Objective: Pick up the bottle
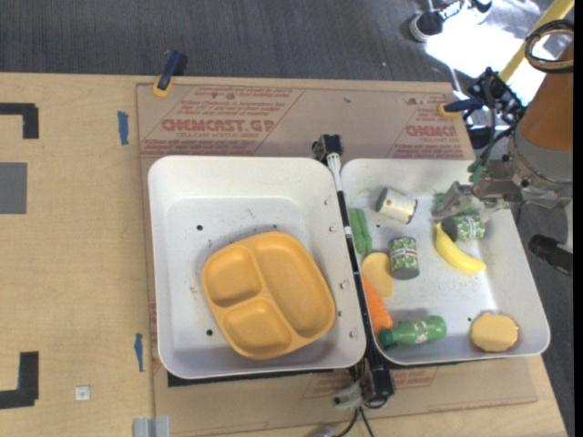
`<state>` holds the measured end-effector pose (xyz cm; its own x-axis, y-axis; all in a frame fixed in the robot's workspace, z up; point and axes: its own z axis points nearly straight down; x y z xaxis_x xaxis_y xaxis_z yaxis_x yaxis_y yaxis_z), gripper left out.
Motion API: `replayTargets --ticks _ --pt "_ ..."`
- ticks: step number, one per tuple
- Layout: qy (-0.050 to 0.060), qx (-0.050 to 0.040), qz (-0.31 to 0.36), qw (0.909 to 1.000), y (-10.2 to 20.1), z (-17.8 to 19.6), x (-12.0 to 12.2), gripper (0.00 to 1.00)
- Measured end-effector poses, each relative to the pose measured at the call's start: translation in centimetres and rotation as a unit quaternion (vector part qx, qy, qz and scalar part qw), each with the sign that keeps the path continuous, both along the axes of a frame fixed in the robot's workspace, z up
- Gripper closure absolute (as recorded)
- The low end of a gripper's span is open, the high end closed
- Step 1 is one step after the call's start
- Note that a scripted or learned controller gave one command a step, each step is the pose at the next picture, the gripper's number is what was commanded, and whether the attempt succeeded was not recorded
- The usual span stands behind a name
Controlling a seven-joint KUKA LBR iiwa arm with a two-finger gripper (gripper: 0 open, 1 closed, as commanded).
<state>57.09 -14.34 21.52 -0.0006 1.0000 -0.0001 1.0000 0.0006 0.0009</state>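
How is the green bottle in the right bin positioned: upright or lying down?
Lying down. The green bottle rests on its side along the right bin's near wall, its length running left to right.

Fixed overhead camera, slanted, both bins [164, 244]
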Motion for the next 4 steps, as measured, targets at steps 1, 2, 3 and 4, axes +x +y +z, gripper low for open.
replayTargets --ticks 1,2,3,4 --pt "-0.001 -0.0015 0.080 0.9968 -8.1 7.7 8.8 0.00" --pt "-0.001 -0.0007 -0.003 1.0000 -3.9 -9.8 9.6 0.00" --pt "-0.006 -0.0029 0.047 0.9989 -3.9 -11.3 5.9 0.00" --pt "-0.011 -0.0066 0.046 0.9988 -4.2 -10.1 6.1 1.00"
